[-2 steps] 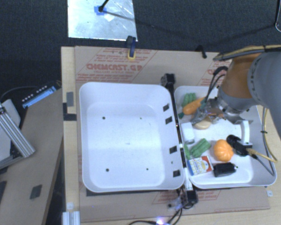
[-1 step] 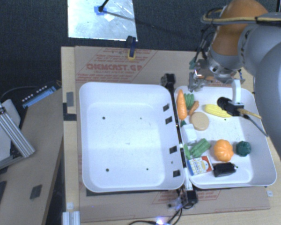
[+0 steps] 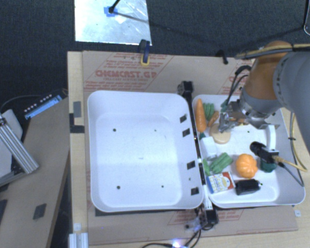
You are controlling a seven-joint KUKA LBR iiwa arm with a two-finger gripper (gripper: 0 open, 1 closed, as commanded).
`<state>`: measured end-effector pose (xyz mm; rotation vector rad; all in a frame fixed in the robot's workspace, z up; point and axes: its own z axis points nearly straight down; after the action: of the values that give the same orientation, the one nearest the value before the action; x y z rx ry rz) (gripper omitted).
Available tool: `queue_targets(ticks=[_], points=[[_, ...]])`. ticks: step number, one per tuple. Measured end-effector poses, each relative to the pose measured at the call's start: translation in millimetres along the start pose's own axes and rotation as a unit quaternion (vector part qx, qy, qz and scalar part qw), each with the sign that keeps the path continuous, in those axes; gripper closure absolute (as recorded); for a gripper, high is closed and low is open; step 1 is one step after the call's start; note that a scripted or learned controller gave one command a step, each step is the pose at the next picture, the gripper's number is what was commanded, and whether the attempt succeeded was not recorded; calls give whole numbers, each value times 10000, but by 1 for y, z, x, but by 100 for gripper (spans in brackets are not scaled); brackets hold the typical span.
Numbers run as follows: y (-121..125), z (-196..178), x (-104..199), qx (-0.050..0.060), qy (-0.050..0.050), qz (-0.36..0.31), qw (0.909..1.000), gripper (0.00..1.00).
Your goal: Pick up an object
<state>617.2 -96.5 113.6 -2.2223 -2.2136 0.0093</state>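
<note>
End effector, grip state unclear, hovers over a beige disc in the right bin; nothing lifted yet.

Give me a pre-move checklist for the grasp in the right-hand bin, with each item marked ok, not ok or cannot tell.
1. Gripper is over the right bin: ok.
2. A target lies under it: ok, the tan disc sits just below the fingertips.
3. Anything held between the fingers: cannot tell, the wrist hides them.
4. Target free of neighbours: not ok, the carrot and a green piece lie close beside it.
5. Other items clear of the descent: ok, the orange ball, green pods and black block lie nearer the front.
6. Left bin ready to receive: ok.
</note>
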Motion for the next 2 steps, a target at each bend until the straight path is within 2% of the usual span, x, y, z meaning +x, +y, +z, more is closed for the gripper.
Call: queue_targets(ticks=[1,2], points=[[20,-300,16,-150,-13,-51,9999,100],[-11,-330,58,-69,12,-63,10000,100]])
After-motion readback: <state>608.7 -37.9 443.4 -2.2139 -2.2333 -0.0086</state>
